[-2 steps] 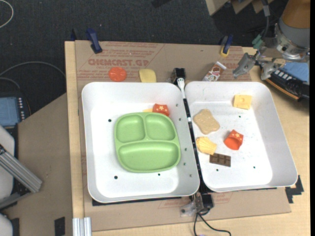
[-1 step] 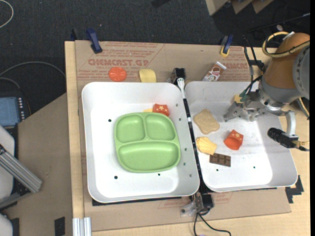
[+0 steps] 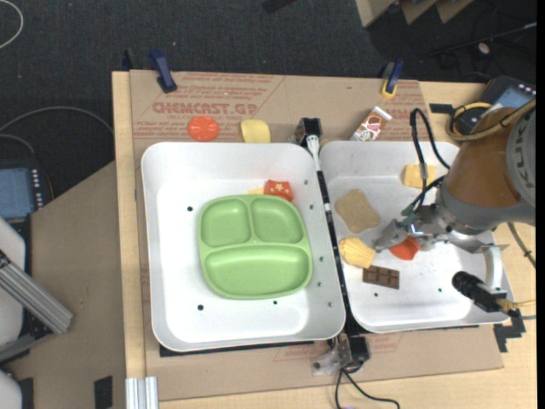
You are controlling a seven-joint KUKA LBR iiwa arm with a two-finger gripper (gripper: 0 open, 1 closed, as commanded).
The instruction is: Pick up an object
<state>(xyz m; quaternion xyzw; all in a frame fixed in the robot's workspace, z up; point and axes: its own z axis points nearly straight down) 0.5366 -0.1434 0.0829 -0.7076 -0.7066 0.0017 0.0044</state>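
Over the right bin (image 3: 375, 318) — gripper (image 3: 398, 239) beside a red piece (image 3: 407, 250), finger state unclear.

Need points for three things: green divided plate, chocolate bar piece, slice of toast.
green divided plate (image 3: 255, 273), camera view, floor of its large front compartment.
chocolate bar piece (image 3: 381, 277), camera view, middle of its brown top face.
slice of toast (image 3: 357, 210), camera view, centre of its tan upper face.
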